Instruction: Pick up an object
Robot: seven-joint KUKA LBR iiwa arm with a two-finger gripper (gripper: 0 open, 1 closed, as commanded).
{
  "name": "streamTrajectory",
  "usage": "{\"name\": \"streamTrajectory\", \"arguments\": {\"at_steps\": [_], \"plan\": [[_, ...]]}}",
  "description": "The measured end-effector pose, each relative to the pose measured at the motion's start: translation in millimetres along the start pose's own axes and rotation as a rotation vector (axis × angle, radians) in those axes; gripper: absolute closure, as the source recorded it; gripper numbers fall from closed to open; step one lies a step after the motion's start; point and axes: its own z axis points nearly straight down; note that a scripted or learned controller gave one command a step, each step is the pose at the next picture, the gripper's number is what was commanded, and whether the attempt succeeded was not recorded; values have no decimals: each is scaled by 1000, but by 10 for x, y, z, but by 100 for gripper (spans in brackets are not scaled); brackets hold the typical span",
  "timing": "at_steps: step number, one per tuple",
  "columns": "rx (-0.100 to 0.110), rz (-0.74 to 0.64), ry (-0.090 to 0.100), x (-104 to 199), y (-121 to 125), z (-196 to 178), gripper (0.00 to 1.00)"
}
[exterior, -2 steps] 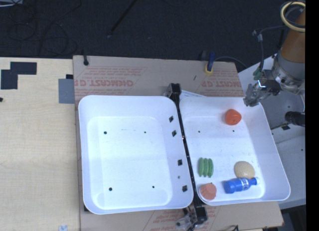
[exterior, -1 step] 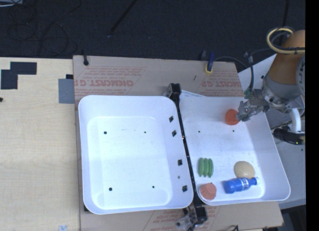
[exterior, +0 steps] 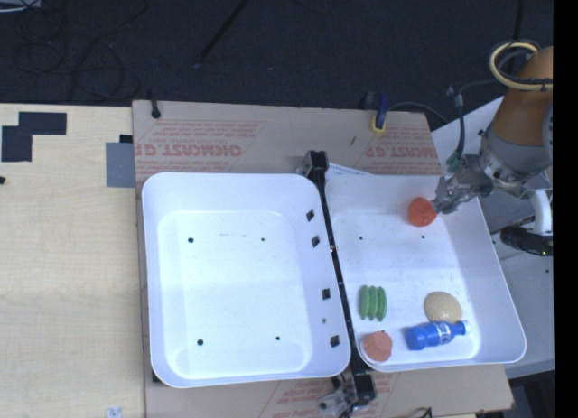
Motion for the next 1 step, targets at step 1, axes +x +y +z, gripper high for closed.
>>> {"name": "streamTrajectory", "arguments": {"at_steps": [1], "plan": [[3, 1, 1, 12, -294, 111, 100]]}}
